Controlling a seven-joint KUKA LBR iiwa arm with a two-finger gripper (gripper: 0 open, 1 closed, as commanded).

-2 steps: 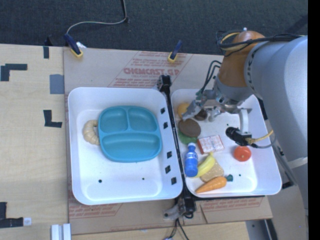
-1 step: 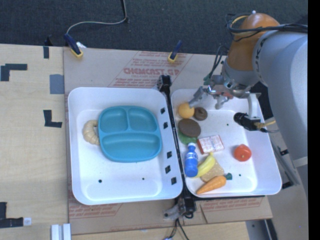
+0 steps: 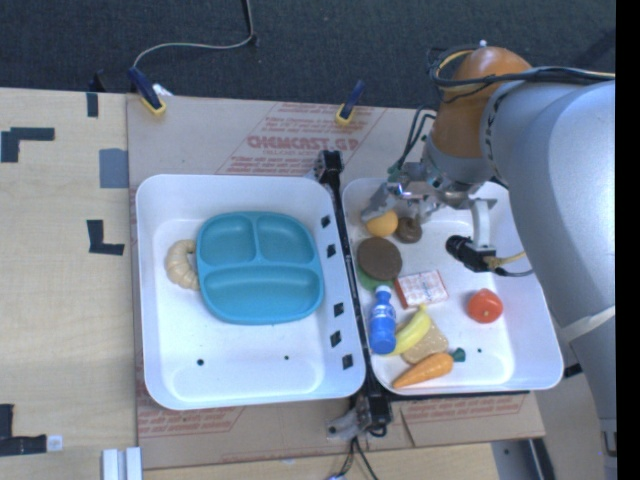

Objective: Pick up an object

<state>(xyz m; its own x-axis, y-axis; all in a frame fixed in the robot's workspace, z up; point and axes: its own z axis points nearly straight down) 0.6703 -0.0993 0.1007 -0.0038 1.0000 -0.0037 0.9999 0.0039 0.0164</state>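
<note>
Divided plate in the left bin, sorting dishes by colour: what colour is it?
Light blue divided plastic plate, seen in the camera view.

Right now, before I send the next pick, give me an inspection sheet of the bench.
Surface: cardboard-covered bench, two white bins side by side.
Job's things: right bin holds tomato, carrot, banana, blue bottle, brown disc, red-white packet.
Clutter: left bin holds blue divided plate, croissant at its left.
Gripper: gripper low over right bin's far corner; fingers unclear.
Cables: black cable behind bench.
Surroundings: two clamps on cardboard's far edge.
</note>
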